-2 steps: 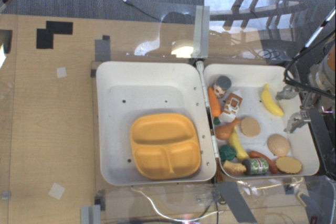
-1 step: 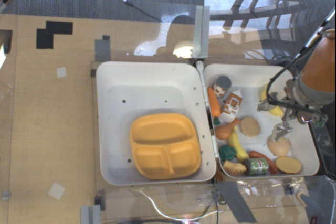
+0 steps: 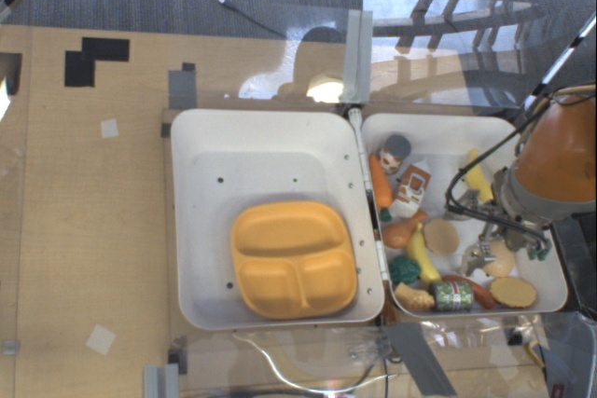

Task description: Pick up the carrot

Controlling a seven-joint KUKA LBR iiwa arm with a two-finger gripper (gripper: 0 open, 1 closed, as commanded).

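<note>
The carrot point(image 3: 381, 184) is a slim orange piece lying lengthwise against the left wall of the right bin point(image 3: 556, 294), near the divider. My gripper point(image 3: 483, 254) hangs low over the right front part of that bin, well to the right of the carrot and apart from it. It sits among a tan round disc point(image 3: 440, 236), a pale egg point(image 3: 500, 265) and a round bread piece point(image 3: 513, 293). The arm's orange band point(image 3: 560, 154) rises above it at the right edge.
The right bin is crowded with toy food: two yellow bananas point(image 3: 478, 174) point(image 3: 423, 256), a small printed box point(image 3: 413, 185), a green can point(image 3: 454, 296), a dark green piece point(image 3: 404, 270). In the left bin point(image 3: 201, 200) lies a yellow divided plate point(image 3: 293, 258).
</note>
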